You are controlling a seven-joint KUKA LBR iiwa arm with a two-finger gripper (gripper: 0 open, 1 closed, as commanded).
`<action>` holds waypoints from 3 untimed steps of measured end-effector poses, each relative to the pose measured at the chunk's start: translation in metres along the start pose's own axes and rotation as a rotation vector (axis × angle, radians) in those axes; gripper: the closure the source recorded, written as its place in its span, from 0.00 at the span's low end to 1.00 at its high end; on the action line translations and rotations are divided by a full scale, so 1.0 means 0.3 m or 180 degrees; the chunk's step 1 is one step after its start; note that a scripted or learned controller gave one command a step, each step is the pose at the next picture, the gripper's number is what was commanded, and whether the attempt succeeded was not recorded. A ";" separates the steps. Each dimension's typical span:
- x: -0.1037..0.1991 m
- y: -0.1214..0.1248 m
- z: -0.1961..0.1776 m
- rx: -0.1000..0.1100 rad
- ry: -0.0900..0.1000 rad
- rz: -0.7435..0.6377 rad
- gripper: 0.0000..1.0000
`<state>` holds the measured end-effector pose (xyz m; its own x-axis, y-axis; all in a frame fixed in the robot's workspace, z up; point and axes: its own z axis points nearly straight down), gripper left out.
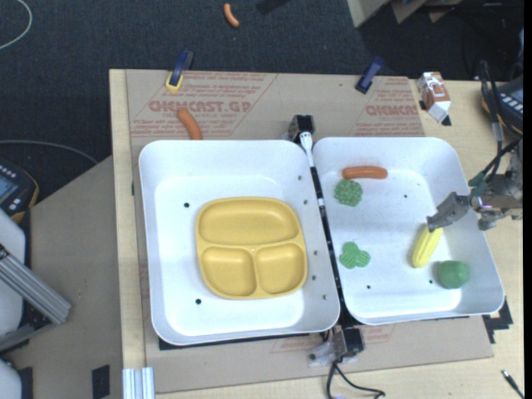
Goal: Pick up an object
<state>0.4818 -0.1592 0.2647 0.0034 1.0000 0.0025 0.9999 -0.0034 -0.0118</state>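
The right bin [440, 152] holds several small items. A yellow corn cob [426, 247] lies near its right side, with a green round fruit [453, 273] just below it. An orange sausage [364, 172] lies at the back, beside one green leafy piece [348, 192]. A second green piece [355, 256] sits near the bin's left wall. My gripper [443, 214] reaches in from the right edge, low in the bin, its tip right at the upper end of the corn cob. Nothing is visibly held in it.
The left bin [162, 223] carries a yellow three-compartment plate [249, 246]. On the cardboard behind the bins lie an orange sausage [189, 124], two blue clamps [179, 69] [369, 75] and a small box [434, 94]. Cables hang at the right.
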 end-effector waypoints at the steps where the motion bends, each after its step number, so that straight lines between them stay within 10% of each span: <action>1: 0.001 0.008 -0.019 -0.0040 -0.0009 -0.0010 0.00; 3: 0.041 -0.014 0.311 -0.0013 0.0003 -0.0011 0.00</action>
<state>0.4764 -0.1466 0.1715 0.0000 1.0000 0.0035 1.0000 0.0000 -0.0076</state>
